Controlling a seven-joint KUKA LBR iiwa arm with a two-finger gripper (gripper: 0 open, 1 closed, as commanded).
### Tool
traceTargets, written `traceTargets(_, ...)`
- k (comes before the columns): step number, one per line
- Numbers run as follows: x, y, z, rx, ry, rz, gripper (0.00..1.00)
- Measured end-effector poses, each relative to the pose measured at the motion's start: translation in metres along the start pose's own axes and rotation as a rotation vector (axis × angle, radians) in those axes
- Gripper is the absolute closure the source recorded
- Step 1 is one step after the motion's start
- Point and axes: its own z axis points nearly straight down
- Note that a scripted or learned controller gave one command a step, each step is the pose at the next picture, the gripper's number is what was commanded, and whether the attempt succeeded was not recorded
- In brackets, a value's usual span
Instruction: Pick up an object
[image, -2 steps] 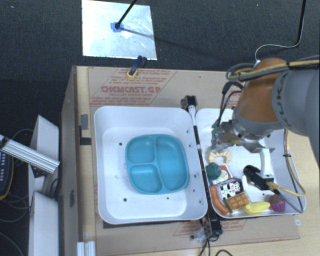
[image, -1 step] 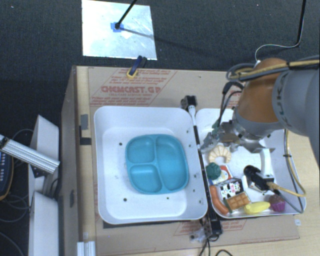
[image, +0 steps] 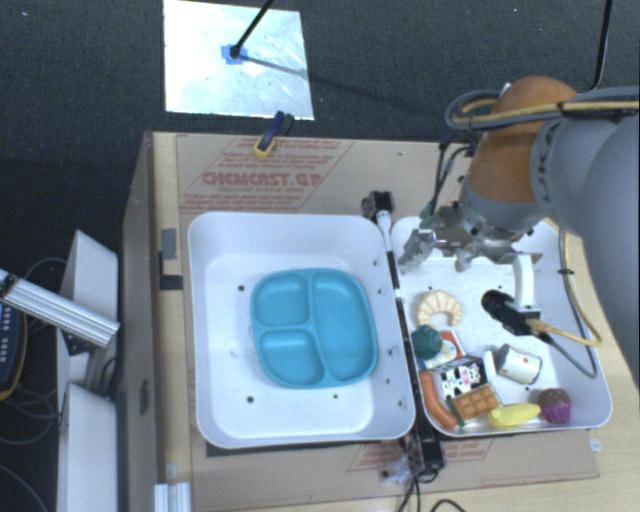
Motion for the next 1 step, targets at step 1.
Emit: traceTargets(1,-0.0607,0.0249,0.0247,0.001,-0.002,0.003,0.0)
